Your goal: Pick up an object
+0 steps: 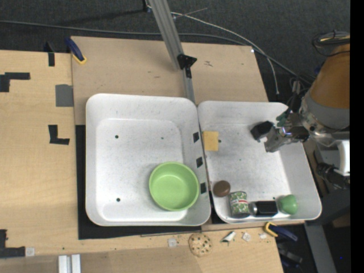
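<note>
While the arm reaches in from the right, I see my claw [272, 134] over the right bin [239, 114], though I cannot tell how it stands; the view is too blurred. Left of it lies a tan block [211, 140]. Below it sit a brown disc [221, 187], a can [238, 203], a black piece [264, 209] and a green object [288, 204]. Far left, a green bowl [173, 186] rests in the left bin [136, 107].

Gripper [267, 136] over right bin [256, 166]'s upper right. Green bowl [173, 186] in left bin [136, 129]. Can [238, 203], brown disc [221, 187] along right bin's front.
</note>
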### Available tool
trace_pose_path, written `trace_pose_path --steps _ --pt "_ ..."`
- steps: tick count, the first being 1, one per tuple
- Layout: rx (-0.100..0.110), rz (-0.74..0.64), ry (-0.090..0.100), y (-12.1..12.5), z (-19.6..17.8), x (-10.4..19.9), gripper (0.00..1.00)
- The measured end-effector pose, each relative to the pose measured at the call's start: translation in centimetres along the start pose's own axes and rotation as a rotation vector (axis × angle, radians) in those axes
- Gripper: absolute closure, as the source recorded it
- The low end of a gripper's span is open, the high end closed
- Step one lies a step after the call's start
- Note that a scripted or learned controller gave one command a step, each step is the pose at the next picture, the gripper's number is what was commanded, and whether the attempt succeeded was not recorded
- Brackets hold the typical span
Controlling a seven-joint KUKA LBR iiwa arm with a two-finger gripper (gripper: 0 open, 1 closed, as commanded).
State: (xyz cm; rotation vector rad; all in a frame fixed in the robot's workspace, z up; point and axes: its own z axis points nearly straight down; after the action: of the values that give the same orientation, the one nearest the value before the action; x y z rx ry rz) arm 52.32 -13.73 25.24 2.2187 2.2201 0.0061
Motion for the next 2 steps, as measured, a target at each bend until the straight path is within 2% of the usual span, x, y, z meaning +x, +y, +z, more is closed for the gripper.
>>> trace_pose_path --steps 2 --pt "0.007 -0.006 0.000 5.4 0.6 8.5 1.00"
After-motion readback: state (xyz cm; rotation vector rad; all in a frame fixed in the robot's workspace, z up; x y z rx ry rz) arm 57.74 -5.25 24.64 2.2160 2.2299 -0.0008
